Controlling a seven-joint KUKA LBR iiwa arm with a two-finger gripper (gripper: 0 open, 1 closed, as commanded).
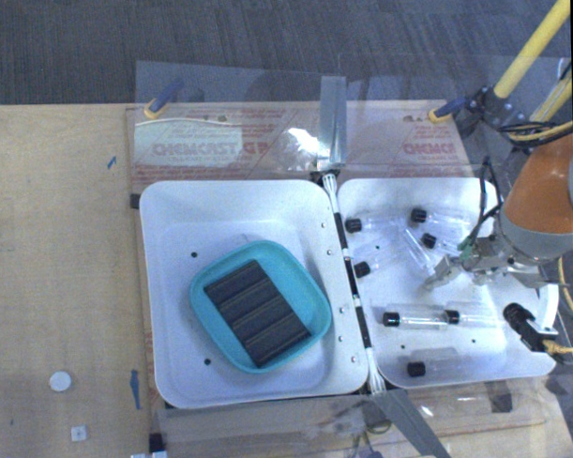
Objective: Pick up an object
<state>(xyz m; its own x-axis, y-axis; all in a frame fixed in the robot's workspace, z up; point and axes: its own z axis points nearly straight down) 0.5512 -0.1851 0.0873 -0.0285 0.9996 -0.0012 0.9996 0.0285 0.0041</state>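
Oblique overhead view of 2 shallow white bins side by side on the desk (63, 278). The left bin (173, 218) holds a teal tray (313, 302) carrying a dark ribbed block (256, 311). The right bin (389, 196) holds several clear tubes with black caps: 1 lies flat near the bin's middle front (421, 317), others are scattered toward the back (420, 239), and a loose black cap (416, 368) sits near the front wall. The arm (539, 205), grey with an orange band, reaches in from the right; its gripper (449, 269) is low over the right bin, just beside the back tubes, and whether it is clenched or released cannot be told, nor does any object show held in it. Judgement: the step in hand is approach to a tube. It would go best by centring on 1 tube's barrel, crosswise to its length, since clear round tubes are likely to roll or slip.
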